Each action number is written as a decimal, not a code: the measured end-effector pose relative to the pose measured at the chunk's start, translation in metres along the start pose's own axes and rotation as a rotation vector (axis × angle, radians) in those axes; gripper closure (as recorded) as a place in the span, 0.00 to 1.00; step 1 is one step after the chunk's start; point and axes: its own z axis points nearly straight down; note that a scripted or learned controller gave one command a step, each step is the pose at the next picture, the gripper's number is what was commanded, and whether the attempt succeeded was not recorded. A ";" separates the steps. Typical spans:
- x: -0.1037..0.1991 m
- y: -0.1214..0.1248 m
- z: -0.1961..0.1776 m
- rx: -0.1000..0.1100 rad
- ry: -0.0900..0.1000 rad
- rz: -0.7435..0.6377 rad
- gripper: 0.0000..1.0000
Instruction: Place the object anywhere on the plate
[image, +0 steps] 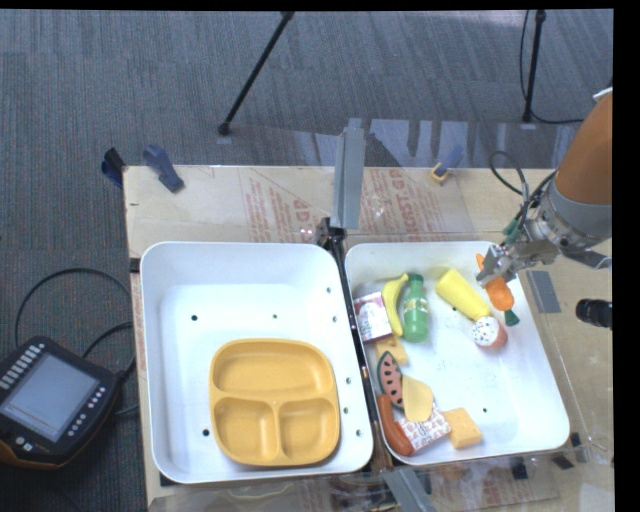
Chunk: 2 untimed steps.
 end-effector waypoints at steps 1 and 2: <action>0.085 0.023 0.067 0.008 0.005 0.083 1.00; 0.204 0.045 0.025 -0.002 0.004 0.195 1.00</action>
